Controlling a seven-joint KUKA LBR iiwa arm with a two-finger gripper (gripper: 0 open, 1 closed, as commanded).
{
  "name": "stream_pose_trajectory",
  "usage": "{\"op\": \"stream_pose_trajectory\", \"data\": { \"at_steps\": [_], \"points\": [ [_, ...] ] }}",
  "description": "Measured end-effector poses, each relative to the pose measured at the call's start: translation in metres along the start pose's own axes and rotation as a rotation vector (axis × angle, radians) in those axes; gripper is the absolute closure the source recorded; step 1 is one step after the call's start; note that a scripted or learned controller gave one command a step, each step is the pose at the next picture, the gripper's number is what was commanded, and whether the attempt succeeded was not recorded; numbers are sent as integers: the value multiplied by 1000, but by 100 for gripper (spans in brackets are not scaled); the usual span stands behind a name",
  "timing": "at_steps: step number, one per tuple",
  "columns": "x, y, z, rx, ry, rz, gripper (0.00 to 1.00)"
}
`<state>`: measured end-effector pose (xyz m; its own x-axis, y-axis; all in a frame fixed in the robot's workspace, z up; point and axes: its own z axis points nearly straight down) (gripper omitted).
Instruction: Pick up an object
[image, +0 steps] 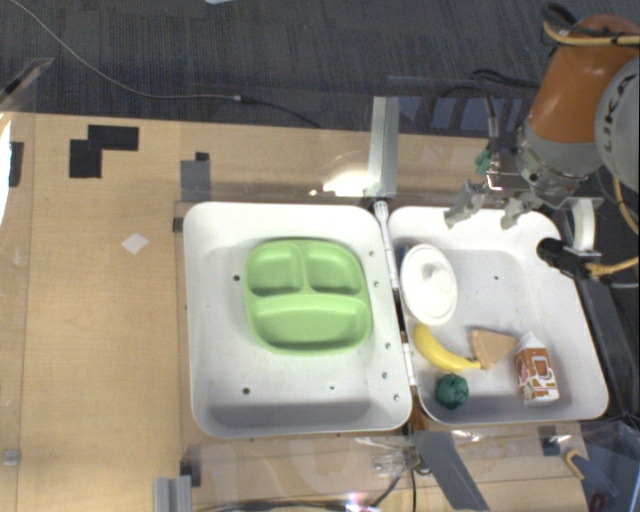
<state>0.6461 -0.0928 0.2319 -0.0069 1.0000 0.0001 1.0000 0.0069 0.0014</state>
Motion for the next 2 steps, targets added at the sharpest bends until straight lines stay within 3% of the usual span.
{"op": "stream_pose_trajectory", "data": {
  "at_steps": [1,2],
  "points": [
    [10,-76,85,2,0,-168,0],
    [6,-143,127,2,1,-304,0]
  ]
}}
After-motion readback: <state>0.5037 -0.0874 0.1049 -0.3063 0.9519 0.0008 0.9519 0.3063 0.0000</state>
